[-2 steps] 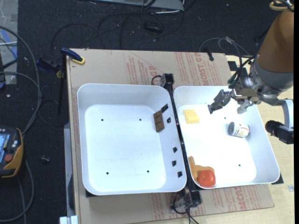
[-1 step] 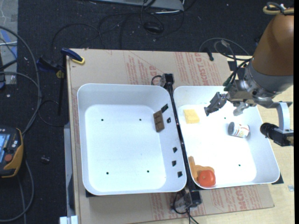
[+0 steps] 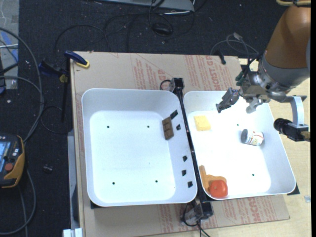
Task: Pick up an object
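In the right bin (image 3: 276,179) lie a yellow block (image 3: 202,123) near the far left, a small white cup (image 3: 252,138) on its side toward the right, and a red-and-orange toy (image 3: 216,185) in the near left corner. A brown bar (image 3: 168,129) leans on the right wall of the left bin (image 3: 94,132). My gripper (image 3: 239,104) hangs over the far part of the right bin, above and between the yellow block and the white cup. It is open, and nothing sits between its fingers.
A black divider with clips (image 3: 186,147) runs between the two bins. The bins rest on a cardboard sheet (image 3: 123,65). Cables (image 3: 163,28) and a yellow-handled clamp (image 3: 76,59) lie beyond the far edge. A handheld controller (image 3: 11,159) sits at the left.
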